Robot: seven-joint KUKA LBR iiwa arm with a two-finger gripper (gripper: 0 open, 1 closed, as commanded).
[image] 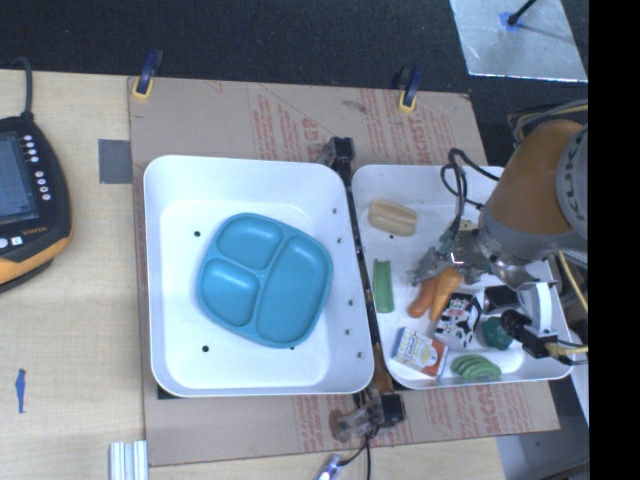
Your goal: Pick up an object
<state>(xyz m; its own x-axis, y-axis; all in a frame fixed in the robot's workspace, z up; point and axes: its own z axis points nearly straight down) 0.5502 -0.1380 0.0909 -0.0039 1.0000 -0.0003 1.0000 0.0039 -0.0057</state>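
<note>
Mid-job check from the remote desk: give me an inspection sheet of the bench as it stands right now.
Surface: cardboard sheet on a wooden bench, held by two clips at its far edge.
Job's things: right bin holds a tan bread-like piece, green stick, orange carrot-like piece, small printed box, black-and-white item, green slices.
Clutter: blue divided plate in left bin.
Grippers: gripper over the right bin, just above the carrot-like piece; finger state unclear.
Cables: black cable looping by the wrist.
Surroundings: handheld pendant at left; dark floor beyond.
</note>
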